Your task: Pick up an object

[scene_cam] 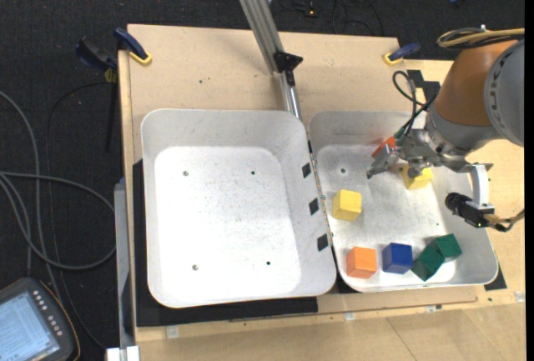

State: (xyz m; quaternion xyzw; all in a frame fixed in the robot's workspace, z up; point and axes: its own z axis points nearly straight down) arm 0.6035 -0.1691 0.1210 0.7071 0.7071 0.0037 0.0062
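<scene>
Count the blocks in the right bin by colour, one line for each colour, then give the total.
Yellow: 2
Orange: 1
Blue: 1
Green: 2
Total: 6 blocks. One yellow block is partly hidden under the pincer.
</scene>
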